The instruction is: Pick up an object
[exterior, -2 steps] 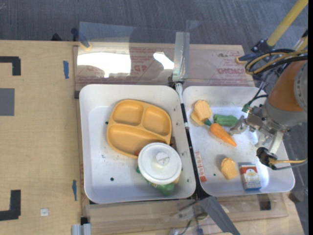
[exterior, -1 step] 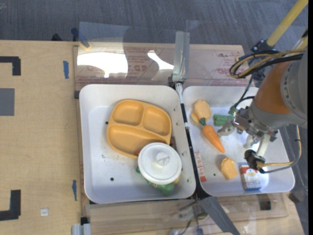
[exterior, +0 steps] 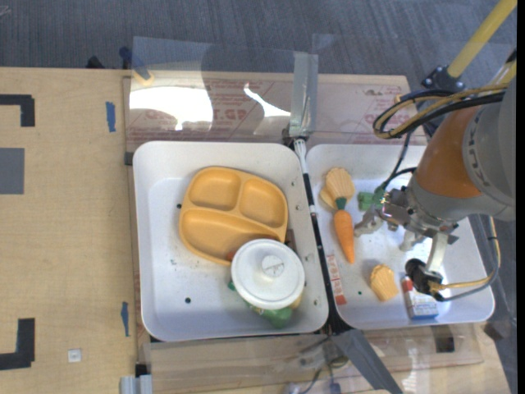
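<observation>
The carrot (exterior: 344,235) lies just left of the jaws (exterior: 399,220).

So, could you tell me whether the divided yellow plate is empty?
Empty where visible: its compartments show bare yellow. A white lidded cup covers its lower right corner, so that part cannot be told.

You see smooth white plastic bins (exterior: 156,245), a glossy orange plastic plate (exterior: 221,208), a shiny white lid (exterior: 268,269), matt cardboard (exterior: 57,220) and a rubbery-looking carrot (exterior: 344,235).
</observation>
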{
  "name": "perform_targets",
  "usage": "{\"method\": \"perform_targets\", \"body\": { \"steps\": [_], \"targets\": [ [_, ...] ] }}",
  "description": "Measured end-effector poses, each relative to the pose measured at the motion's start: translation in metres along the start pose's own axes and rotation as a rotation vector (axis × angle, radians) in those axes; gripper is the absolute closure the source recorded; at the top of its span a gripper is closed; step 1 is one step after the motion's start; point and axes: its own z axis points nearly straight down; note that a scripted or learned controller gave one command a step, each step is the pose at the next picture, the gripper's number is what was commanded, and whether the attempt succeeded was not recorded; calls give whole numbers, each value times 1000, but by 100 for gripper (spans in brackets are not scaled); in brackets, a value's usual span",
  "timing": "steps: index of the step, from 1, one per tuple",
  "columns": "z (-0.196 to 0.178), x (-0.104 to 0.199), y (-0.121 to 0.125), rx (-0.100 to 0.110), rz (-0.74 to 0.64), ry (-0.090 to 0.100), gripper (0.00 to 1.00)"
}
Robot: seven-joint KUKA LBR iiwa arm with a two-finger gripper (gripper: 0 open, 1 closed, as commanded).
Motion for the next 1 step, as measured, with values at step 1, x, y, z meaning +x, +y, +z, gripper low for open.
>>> {"method": "perform_targets", "body": {
  "steps": [1],
  "targets": [
    [0, 31, 25, -2, -64, 0, 0]
  ]
}}
